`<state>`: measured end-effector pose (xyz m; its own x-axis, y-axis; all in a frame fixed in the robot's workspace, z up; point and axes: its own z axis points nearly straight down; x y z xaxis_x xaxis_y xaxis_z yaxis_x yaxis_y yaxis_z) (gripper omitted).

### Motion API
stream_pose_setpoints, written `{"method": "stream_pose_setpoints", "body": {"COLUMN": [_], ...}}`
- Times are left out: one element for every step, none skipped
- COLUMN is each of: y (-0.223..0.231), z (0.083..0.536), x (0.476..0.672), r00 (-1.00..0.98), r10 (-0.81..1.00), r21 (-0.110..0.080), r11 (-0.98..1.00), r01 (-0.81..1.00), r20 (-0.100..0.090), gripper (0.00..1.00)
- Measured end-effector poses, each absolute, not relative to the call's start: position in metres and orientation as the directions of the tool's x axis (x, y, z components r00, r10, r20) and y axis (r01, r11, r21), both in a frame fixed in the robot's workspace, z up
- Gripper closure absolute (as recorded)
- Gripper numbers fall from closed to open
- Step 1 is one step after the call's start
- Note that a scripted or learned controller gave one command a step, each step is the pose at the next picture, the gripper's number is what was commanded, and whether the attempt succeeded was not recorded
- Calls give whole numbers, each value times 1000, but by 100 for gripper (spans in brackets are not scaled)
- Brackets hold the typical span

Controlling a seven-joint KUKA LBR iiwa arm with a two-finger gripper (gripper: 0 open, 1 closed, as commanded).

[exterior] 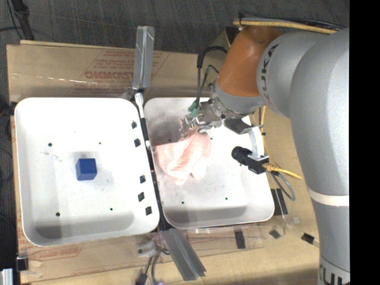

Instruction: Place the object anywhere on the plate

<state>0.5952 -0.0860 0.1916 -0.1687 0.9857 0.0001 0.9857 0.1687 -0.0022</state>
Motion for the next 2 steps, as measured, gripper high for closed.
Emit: {"method": "stream_pose_setpoints", "body": {"y": [-86,-48], "z": [232,232], "x": [596,573], "r00": [-174,-547], "r10": [985,837], "r21": [-2,-4], "r11": [174,547], "r01": [985,837], "r20": [1,2], "gripper": [100,100]}}
